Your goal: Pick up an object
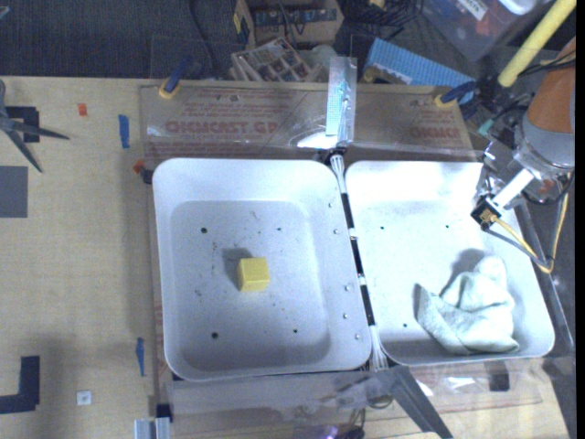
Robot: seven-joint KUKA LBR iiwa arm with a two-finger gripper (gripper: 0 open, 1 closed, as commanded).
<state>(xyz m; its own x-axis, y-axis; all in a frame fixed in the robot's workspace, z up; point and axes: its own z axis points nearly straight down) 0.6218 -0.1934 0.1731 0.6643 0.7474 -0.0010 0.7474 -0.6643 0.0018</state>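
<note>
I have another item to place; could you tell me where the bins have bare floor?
The left bin is bare round the yellow block near its middle. The right bin is bare across its upper left; the white cloth crowds its lower right, and the arm overhangs its right rim.

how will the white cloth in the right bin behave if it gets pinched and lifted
Likely floppy: the cloth lies crumpled in soft folds, so it should sag and drape, not keep shape. Probably light for its size and unlikely to roll. A pinch may catch only one fold, leaving the rest dragging on the bin floor.
</note>
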